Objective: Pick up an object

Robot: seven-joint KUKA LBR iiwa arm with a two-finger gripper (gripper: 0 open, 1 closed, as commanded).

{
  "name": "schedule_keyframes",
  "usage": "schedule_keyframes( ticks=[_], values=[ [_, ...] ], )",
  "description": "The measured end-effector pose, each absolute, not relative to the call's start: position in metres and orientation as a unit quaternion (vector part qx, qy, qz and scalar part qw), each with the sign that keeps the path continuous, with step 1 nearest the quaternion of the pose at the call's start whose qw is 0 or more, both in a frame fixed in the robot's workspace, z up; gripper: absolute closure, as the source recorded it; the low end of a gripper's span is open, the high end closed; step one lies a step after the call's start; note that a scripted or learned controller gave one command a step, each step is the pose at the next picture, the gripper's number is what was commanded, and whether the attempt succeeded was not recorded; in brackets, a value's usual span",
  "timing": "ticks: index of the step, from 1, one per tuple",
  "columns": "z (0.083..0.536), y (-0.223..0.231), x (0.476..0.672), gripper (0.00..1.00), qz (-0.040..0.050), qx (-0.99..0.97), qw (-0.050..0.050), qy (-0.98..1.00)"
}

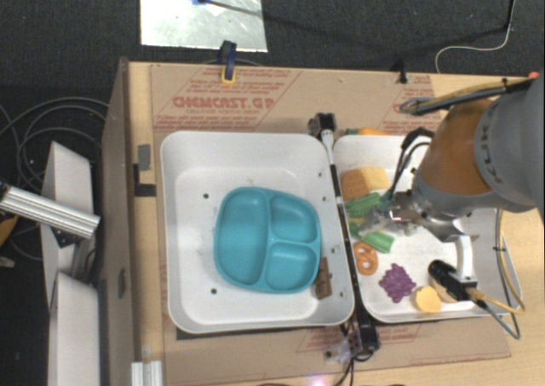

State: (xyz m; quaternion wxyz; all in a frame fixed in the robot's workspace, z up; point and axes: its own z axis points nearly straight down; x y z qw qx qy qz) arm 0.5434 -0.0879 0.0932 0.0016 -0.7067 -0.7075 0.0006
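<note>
OVERHEAD CAMERA: Two white bins stand side by side on a desk [358,90] whose brown sheet carries the red print "CHEMCAST GP" [226,103]. The left bin [183,205] holds one teal plate [268,239] with three compartments, and one small brown piece [324,278] lies against the bin's right wall. The right bin [381,152] holds seven small things: one tan block [364,180], one leafy green piece [364,204], one green pod [380,240], one orange pretzel [366,258], one purple cluster [396,282], one yellow piece [427,299] and one orange piece [370,131] at the far rim. The grey-and-orange arm [464,154] reaches in from the right, its end effector [392,214] low over the middle of the right bin. It is just right of the leafy green piece and just beyond the green pod, the two things nearest it. Whether it is spread or pressed together cannot be told. The pretzel, cluster and yellow piece lie apart from it, toward the near rim.
</note>
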Motion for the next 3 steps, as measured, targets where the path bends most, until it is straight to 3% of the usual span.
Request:
schedule_keyframes(
  ticks=[1,2,3],
  values=[
    [0.158,-0.153,0.59,0.0,-0.0017,-0.708,-0.006,-0.707],
    [0.129,-0.121,0.482,0.0,0.0022,-0.707,0.005,-0.707],
    [0.139,-0.124,0.487,0.0,-0.0007,-0.707,-0.001,-0.707]
  ],
)
